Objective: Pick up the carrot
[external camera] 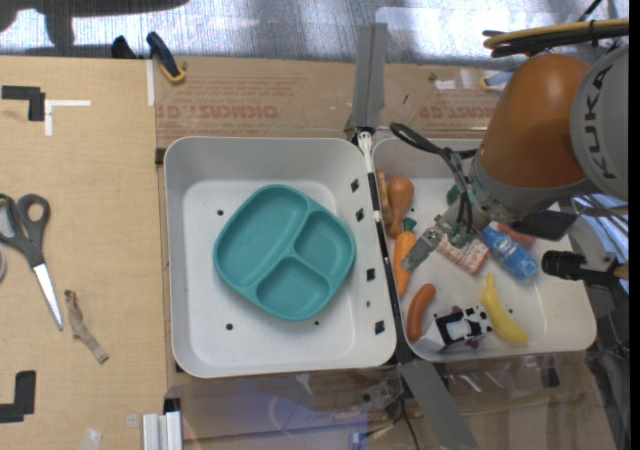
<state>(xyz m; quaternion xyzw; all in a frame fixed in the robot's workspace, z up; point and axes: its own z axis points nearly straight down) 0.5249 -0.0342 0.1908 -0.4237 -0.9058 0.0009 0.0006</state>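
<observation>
Over in the right bin, the arm reaches down from the right, and its gripper hangs low near the bin's left wall. Whether it is clenched or released I cannot tell; nothing visible sits in its grasp. The carrot lies along that left wall, just beside the gripper's tip and perhaps touching it, though that is hard to judge from this slant.

Clutter crowds it. A brownish pear-shaped piece sits just above the carrot at the wall. Below it lies a red-orange sausage-like thing, tilted. A pink packet rests close under the wrist, a blue bottle just to its right, and a yellow banana nearer the front rim. A small black-and-white toy stands beside the banana.

The left bin holds a teal divided plate. Scissors lie on the wooden bench, well apart from both bins.
</observation>
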